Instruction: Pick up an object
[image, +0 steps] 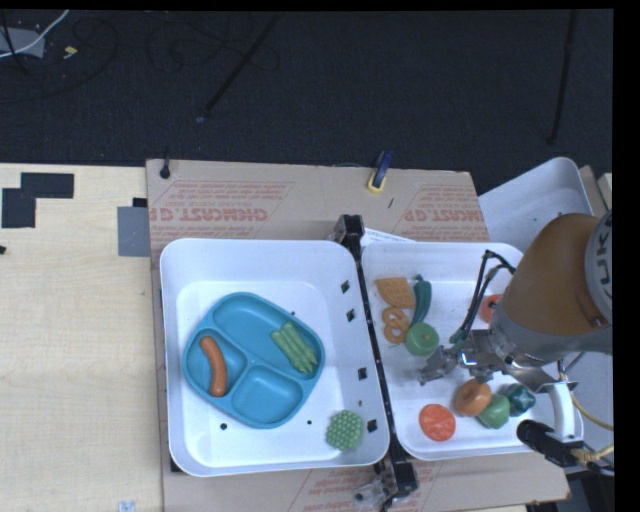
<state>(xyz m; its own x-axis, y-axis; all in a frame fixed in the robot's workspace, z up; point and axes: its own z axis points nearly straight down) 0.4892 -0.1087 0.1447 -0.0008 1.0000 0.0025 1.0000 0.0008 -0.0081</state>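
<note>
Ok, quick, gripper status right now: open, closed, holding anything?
Gripper: low in the right bin, beside the green round piece; open or closed cannot be told, and nothing is seen held in it.

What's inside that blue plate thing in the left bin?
The blue divided tray holds an orange sausage-shaped toy in its left compartment and green bean pods in its upper right one. Anything beneath those pieces is covered.

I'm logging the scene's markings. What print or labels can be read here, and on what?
Red print on the cardboard under the bins, twice along its far edge: upside down and blurred, not surely readable.
Fainter red print on the cardboard's near edge: too small to read.
Bins, tray, toy food: no text seen.
</note>
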